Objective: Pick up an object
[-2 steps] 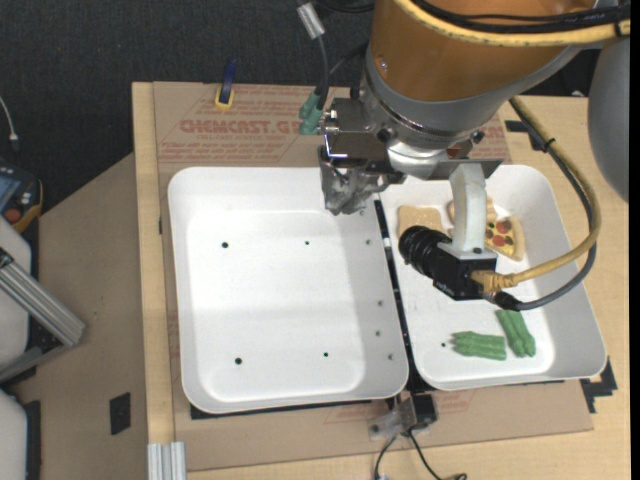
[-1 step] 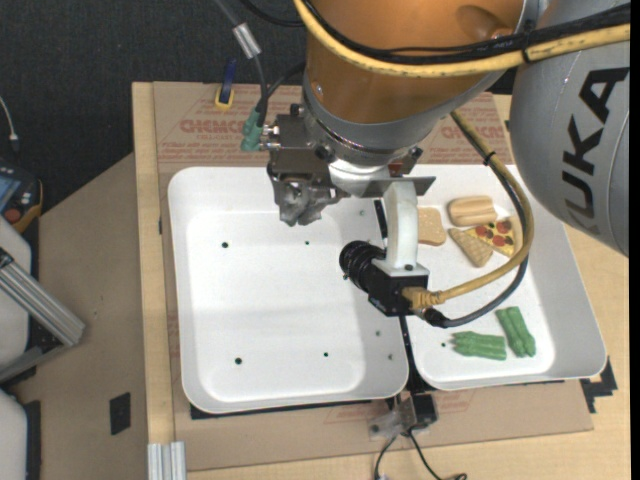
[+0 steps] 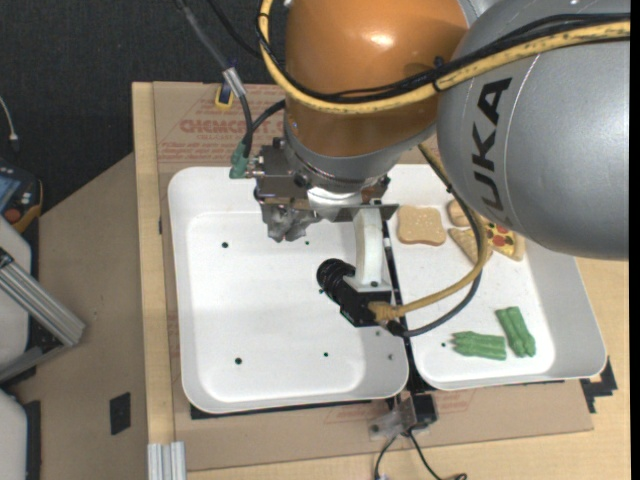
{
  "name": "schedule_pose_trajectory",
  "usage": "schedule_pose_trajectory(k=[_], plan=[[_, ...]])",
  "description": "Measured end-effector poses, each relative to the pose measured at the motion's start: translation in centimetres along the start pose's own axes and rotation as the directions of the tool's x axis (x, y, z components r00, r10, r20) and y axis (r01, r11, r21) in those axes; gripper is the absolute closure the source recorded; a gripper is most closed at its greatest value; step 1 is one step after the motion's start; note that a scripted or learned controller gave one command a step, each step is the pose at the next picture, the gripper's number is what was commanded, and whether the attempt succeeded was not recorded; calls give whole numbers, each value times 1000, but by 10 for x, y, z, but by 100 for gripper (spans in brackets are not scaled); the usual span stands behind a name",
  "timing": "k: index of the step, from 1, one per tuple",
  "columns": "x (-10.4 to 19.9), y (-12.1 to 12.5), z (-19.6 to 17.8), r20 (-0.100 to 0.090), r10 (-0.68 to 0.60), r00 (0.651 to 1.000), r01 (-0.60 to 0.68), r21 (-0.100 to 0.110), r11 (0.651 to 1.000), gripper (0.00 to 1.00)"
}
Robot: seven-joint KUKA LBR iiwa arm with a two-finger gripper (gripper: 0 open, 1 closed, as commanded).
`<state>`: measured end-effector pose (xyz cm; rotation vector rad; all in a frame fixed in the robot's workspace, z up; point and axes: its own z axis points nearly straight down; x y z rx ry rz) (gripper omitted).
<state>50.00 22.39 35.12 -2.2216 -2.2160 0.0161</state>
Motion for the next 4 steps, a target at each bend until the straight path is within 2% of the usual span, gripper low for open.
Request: schedule_pose_trajectory(k=[1,2,3,4], plan=[[0,26,63,-1,0,1000,0,-1,1000,100],[1,67,87,-5,0,1000,0,-11,1000,100],[1,14,112,-3,-3,1000,3,-2,1000,100],[2,17,100,-6,0,1000,-1,-9,1000,100]])
